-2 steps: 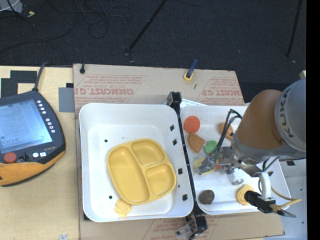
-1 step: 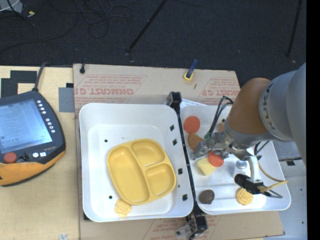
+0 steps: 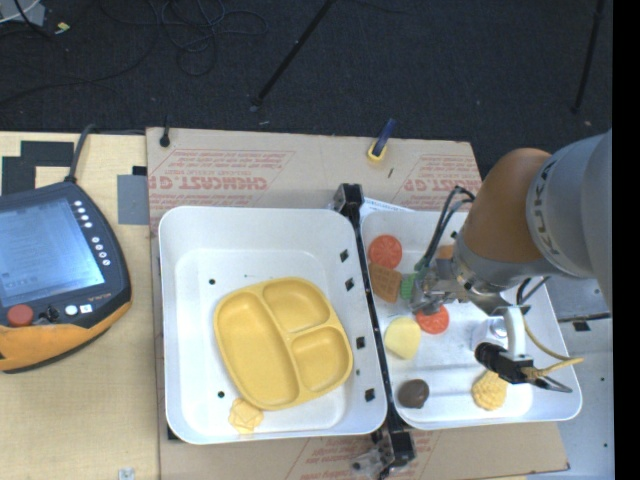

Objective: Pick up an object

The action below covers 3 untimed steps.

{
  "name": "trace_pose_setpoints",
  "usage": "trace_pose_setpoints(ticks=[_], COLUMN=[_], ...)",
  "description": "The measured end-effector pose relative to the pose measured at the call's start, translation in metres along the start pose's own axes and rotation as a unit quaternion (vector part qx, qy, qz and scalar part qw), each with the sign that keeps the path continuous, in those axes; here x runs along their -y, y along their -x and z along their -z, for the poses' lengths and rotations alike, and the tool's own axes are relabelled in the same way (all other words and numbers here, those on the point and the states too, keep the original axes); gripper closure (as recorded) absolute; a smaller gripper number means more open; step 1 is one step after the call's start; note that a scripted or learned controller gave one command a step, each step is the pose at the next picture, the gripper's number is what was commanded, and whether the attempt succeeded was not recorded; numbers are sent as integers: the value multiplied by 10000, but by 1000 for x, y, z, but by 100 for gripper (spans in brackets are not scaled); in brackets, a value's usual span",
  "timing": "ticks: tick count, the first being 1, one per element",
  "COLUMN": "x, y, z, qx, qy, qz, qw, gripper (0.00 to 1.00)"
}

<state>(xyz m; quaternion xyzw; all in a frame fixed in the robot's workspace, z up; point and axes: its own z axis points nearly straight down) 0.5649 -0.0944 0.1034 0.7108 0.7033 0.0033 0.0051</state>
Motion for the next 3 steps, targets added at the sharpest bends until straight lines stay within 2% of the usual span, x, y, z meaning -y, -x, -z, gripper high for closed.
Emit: trace_pose_setpoints(ticks=[1, 2, 3], x=[30, 88, 86], y=[-87, -46, -98], z=[89, 239, 289], qx=[-32, -13, -22], qy=[-53, -17, -42], qz=[88, 35, 77], qw=[9999, 10000, 10000], gripper=[100, 100, 100])
